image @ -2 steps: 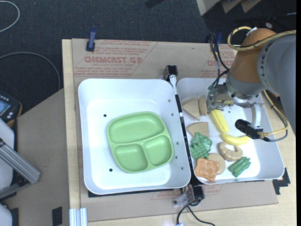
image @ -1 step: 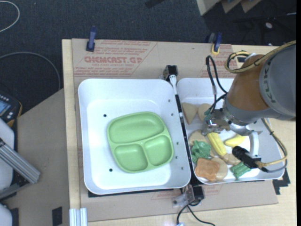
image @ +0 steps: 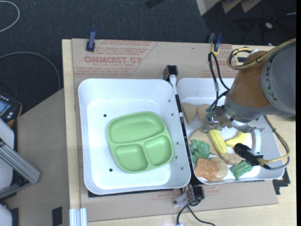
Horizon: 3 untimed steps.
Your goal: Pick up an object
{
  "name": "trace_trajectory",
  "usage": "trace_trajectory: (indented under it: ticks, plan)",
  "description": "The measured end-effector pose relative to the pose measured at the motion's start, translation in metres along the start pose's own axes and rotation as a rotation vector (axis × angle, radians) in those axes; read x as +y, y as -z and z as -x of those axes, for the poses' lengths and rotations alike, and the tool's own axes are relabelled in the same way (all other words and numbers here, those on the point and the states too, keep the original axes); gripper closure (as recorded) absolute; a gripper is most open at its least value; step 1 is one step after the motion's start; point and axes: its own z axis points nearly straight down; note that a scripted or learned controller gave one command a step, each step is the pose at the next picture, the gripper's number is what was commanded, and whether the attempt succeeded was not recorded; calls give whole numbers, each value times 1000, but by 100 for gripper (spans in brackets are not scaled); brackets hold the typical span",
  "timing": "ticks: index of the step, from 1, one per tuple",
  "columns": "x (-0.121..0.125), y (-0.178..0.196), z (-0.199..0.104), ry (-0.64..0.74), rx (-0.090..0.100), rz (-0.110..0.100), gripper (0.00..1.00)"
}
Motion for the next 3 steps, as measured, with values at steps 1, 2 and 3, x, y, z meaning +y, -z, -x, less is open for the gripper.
trace_trajectory:
  ticks: [1, 2, 3]
  plan:
    - [-30, -10, 5, 0, 0, -1, 100]
    - [-29, 0, 5, 0, -1, 2, 100]
    - [-28, 10, 5, 0, -2, 3, 100]
